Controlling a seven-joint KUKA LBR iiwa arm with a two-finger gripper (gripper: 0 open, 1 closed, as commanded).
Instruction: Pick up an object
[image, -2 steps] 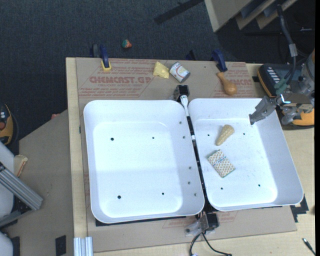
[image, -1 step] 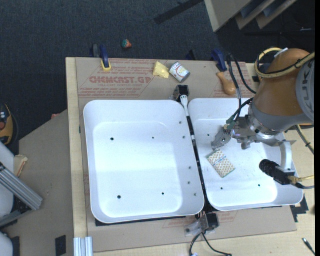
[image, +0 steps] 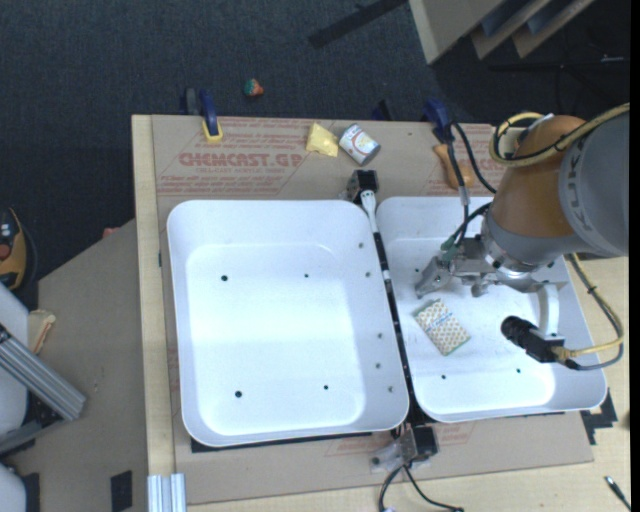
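Observation:
A small flat pad (image: 442, 326) with a speckled tan and white pattern lies on the floor of the right bin (image: 480, 400), near that bin's middle left. My gripper (image: 454, 286) hangs over the right bin just above and behind the pad. Its two metal fingers (image: 430, 282) are spread apart, open, with nothing between them. The grey arm with its orange band (image: 530, 200) comes in from the right and covers the bin's far right part.
The left bin (image: 200, 240) lies beside the right one, their rims meeting along a black strip (image: 385, 290). Beyond the bins, on the bench, lie a yellow piece (image: 322, 140) and a small white box (image: 358, 143). Blue clamps (image: 208, 112) grip the far edge.

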